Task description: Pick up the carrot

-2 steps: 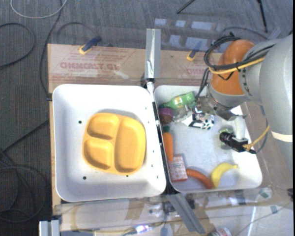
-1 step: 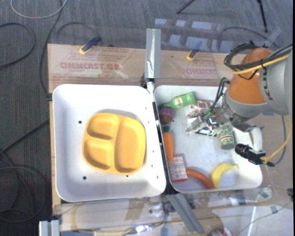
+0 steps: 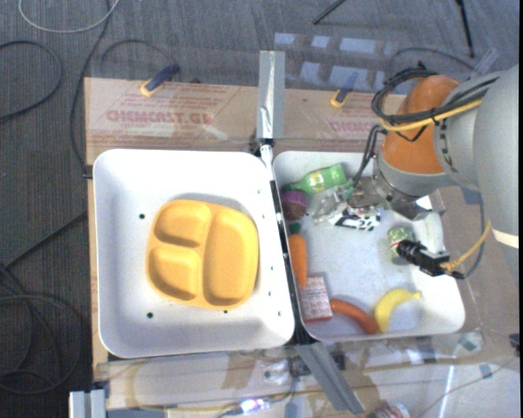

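Crowded right bin, roomy left bin

We take the carrot [image 3: 297,259] as our landmark: it lies along the right bin's [image 3: 453,320] left wall, so that side of it is shut off by the wall and the divider. Just below it a small red-and-white packet [image 3: 314,298] and an orange sausage-shaped piece [image 3: 353,314] crowd in, with a banana [image 3: 394,306] beyond them. Above it sit a dark purple item [image 3: 294,204] and a green bottle [image 3: 321,179]. To its right we see bare white floor, open as far as the arm's gripper [image 3: 359,209], which hangs up and to the right. Left of the carrot, past the wall, the left bin [image 3: 122,198] holds a yellow tray [image 3: 205,252] with free floor around it.
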`<state>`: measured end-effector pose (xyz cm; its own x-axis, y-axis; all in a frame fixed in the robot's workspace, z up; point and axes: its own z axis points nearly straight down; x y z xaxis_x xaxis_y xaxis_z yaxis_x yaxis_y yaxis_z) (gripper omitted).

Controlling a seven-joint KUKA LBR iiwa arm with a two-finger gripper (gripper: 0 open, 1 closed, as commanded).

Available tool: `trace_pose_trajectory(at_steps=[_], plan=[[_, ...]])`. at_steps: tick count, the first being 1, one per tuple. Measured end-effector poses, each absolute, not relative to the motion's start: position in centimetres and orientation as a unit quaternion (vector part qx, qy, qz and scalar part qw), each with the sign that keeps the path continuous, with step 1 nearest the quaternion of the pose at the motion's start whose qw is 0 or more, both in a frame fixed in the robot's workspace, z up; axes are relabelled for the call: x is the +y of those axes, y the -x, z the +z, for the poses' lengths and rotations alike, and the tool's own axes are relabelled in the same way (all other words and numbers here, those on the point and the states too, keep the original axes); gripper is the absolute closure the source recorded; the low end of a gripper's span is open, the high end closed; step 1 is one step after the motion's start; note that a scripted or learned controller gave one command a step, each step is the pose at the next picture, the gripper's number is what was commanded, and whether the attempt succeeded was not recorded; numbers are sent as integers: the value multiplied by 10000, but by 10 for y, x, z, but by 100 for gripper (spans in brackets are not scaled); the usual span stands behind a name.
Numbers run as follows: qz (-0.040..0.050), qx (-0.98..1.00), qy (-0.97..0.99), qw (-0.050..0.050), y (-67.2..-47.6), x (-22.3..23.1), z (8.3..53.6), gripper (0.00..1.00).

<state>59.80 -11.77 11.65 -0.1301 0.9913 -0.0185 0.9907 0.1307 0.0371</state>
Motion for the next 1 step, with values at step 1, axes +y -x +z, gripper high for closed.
trace_pose_trajectory(at_steps=[1], plan=[[-25,7598,-6501,-17,-551,-110,116,0]])
